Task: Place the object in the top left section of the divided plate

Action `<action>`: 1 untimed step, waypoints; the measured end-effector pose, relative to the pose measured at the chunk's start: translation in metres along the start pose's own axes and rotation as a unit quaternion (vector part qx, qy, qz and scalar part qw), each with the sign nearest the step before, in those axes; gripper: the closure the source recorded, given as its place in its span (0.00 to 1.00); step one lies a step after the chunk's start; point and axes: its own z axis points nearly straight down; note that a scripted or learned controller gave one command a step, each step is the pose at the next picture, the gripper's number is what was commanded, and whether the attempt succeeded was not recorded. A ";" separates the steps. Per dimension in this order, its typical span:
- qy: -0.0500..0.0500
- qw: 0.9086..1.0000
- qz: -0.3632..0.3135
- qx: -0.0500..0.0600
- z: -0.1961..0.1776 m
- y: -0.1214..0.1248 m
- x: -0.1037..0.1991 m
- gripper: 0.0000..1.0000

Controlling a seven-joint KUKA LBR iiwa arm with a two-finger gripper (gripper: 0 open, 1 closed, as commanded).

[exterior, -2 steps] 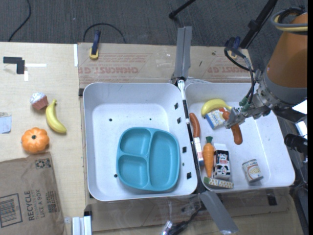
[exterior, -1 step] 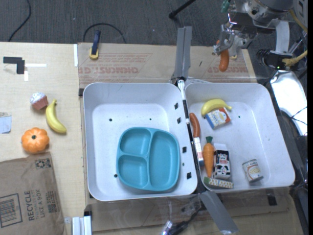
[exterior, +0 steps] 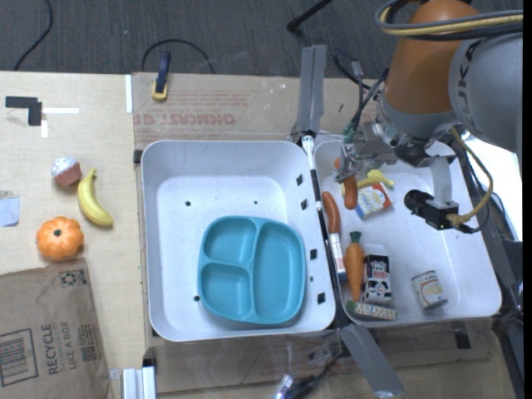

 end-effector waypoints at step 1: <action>-0.001 0.999 -0.034 0.000 -0.006 -0.088 0.109 1.00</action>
